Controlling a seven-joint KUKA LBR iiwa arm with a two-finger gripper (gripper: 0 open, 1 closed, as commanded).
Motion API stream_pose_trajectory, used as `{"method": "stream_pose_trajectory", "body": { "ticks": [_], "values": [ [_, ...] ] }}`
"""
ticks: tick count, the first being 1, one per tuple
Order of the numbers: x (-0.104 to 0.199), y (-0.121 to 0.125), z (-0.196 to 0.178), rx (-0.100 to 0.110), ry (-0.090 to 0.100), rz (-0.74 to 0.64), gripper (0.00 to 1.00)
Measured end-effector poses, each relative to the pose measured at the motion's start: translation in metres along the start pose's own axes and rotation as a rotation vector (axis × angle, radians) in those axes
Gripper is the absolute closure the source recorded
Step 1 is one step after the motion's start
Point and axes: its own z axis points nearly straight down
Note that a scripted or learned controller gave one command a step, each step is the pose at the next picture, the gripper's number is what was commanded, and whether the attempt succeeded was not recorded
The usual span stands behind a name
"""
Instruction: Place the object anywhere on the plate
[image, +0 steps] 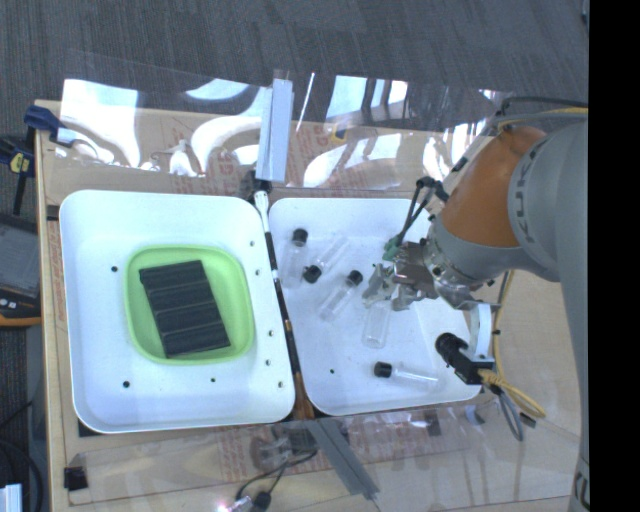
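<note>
Nearest the camera, along the front edge of the worktop (150, 465), some metal brackets (330, 455) and cables lie below the two bins. Behind them, my arm (500, 200) reaches over the right bin (445, 400), and my claw (392, 285) hangs low above a scatter of small clear vials with black caps. One vial (405, 374) lies near the front of that bin, another (310, 272) towards the left wall, and a third (375, 325) sits just below my claw, close enough that I cannot tell whether we touch. Whether my claw is open or closed I cannot tell from this angle, and nothing shows plainly held in it. The green plate (140, 330) rests in the left bin (90, 390), well apart from me, with a dark ridged block (185, 307) already lying across its middle. I judge this to be the picking step: the object, most likely the vial under my claw, is not yet lifted. Next calls for a firm hold on that slippery little tube, a clean rise, then a carry left across the divider to set it on bare green beside the block.
</note>
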Motion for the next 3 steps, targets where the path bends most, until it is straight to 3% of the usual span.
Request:
{"method": "stream_pose_trajectory", "body": {
  "ticks": [1, 2, 3],
  "values": [
    [0.088, 0.024, 0.009, -0.001, -0.001, -0.193, 1.00],
    [0.152, 0.007, 0.000, 0.005, -0.001, -0.313, 1.00],
    [0.151, 0.007, 0.000, 0.004, -0.001, -0.313, 0.00]
  ]
}}
